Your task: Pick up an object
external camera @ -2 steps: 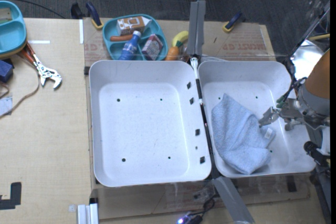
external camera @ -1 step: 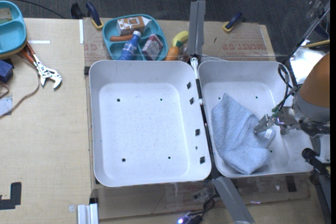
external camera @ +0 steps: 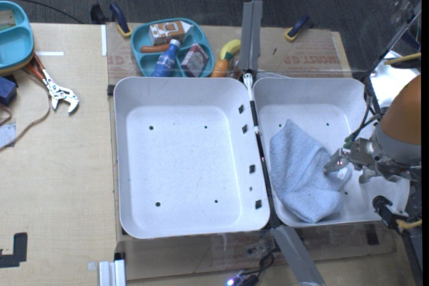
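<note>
Pincer at blue towel, right bin, left bin

Towel: we see soft, matt, pale blue cloth, rumpled.
Bins: smooth white plastic, faint sheen.
Bench: we read it as matt, pale wood.
Wrench: shiny bare metal.
Tray: glossy teal plastic.
Gripper: we see dull grey metal.

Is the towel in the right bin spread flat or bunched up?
Bunched up: the towel lies crumpled with folds, against the right bin's left wall.
</note>
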You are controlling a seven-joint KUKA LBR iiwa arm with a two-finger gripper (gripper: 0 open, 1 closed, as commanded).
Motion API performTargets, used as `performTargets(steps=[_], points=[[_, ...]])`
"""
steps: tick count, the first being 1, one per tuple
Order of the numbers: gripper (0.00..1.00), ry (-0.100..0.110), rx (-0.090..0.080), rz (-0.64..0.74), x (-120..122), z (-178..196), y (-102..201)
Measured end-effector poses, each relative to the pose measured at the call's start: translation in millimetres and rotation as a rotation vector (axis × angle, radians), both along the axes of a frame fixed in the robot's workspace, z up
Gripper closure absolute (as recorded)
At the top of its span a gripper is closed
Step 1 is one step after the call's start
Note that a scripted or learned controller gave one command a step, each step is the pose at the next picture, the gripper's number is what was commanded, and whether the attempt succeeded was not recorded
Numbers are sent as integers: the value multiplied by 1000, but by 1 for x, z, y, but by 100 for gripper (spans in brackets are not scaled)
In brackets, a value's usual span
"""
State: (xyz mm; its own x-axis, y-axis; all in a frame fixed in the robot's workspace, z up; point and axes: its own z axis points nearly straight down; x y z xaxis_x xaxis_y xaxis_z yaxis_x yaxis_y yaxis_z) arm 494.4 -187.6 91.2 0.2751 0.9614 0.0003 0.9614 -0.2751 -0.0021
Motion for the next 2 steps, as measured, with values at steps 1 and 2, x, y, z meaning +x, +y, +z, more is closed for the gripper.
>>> performTargets(steps=[1,2], points=[[0,-1,-1,85,35,0,21],[0,-1,-2,177,71,9,-17]])
